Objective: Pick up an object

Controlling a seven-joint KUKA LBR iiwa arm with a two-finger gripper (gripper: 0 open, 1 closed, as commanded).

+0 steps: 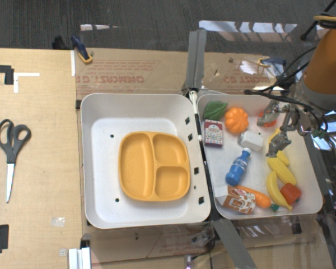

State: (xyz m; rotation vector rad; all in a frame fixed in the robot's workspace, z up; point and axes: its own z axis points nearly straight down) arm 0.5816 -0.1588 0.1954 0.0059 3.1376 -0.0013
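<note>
While hovering at right of frame, metal two-finger gripper (280, 142), grip unclear, needing centring over yellow plastic bananas (281, 175).

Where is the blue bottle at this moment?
The blue bottle lies in the right bin, near its middle, below the white block and above the orange snack packet.

A pale wooden surface (39, 167) lay under even light, with dark ribbed floor (157, 4) beyond it. Black-handled scissors (11, 147) rested at its left; brown cardboard (129, 74) lined the back.
</note>
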